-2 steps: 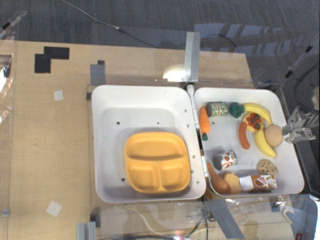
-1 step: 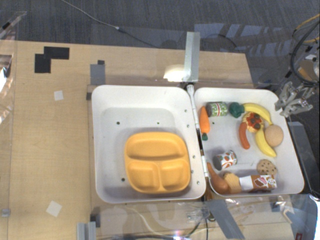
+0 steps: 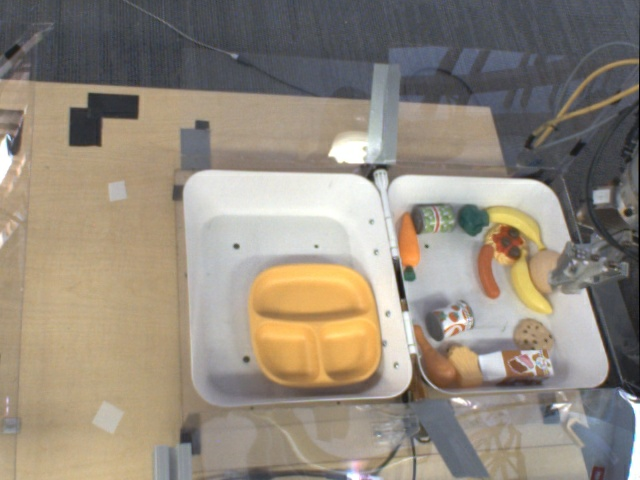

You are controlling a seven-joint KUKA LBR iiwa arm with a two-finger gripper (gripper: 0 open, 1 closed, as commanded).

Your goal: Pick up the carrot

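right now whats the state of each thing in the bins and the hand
carrot: lying along the right bin's left wall, not held
hand: at the right bin's right edge, holding nothing
yellow tray: flat in the left bin, right side up
banana: lying flat near the hand
sausage: lying flat
small can: on its side
green bottle: on its side

We are looking at a robotics lab: a taped wooden table [image 3: 100, 298] is carrying two white bins [image 3: 200, 268], with loose cables [image 3: 590, 88] trailing nearby.
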